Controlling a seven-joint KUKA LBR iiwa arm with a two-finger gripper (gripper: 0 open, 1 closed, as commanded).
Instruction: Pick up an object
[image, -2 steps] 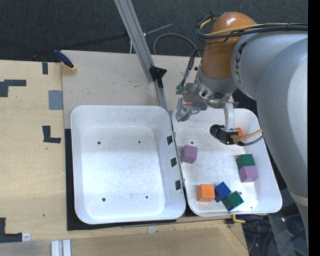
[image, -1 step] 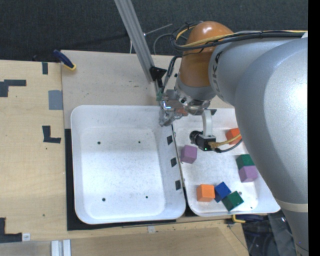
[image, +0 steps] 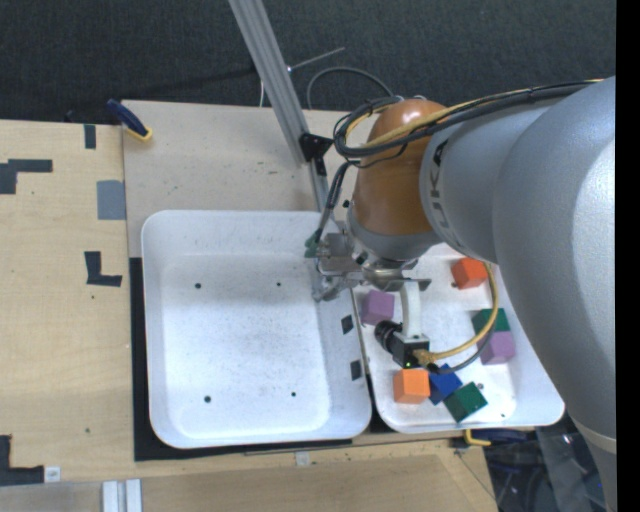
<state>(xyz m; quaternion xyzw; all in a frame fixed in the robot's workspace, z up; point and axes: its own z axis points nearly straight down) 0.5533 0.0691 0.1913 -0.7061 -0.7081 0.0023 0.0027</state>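
Over the seam between the two bins, I am seeing the gripper (image: 330, 272) hanging beneath the orange-banded wrist (image: 395, 190); I cannot tell its state. Just right of it a purple cube (image: 378, 306) is lying in the right bin (image: 545, 405), alongside orange (image: 411, 385), blue (image: 444, 383) and green (image: 466, 401) blocks. The left bin (image: 160, 240) is sitting beside it.
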